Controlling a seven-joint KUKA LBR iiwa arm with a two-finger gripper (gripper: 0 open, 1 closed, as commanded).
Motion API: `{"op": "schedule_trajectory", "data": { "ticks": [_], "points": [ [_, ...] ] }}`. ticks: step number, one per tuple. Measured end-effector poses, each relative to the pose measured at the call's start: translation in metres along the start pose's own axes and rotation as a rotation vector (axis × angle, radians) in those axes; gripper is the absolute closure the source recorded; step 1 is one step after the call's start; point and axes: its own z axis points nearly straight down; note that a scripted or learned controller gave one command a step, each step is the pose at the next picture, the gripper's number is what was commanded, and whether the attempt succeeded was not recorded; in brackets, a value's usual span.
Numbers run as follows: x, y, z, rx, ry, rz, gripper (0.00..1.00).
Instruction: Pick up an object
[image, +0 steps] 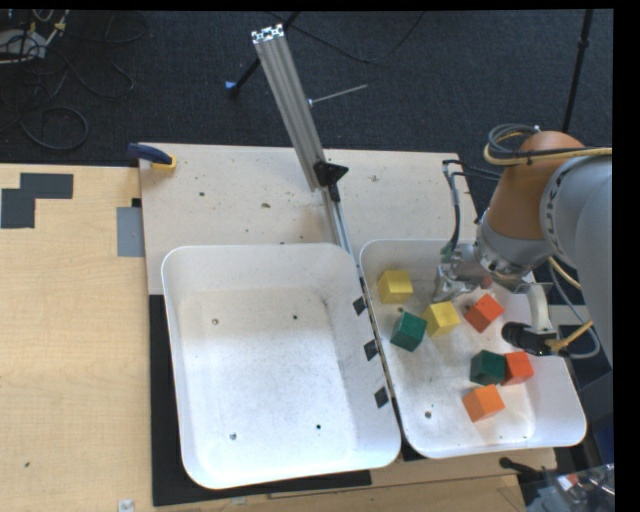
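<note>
Now gripper (447, 283) hangs just above yellow cube (443, 318) in right bin (560, 425)

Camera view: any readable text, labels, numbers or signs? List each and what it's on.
No readable text, brand, number or sign.
The small checkered marker atop the slanted aluminium rail is a black-and-white pattern, no characters.
The blocks in the right bin, such as the yellow block and green block, show plain faces.
The dark patches on the wooden board are unmarked.
</note>
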Motion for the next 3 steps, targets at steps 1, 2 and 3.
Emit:
{"op": "schedule_trajectory", "data": {
  "ticks": [1, 2, 3],
  "points": [
    [-0.002, 0.009, -0.06, -0.01, -0.002, 0.001, 1.0],
    [-0.004, 0.01, -0.104, -0.009, -0.002, -0.001, 1.0],
    [0.052, -0.01, -0.115, -0.003, 0.001, -0.002, 1.0]
  ]
}}
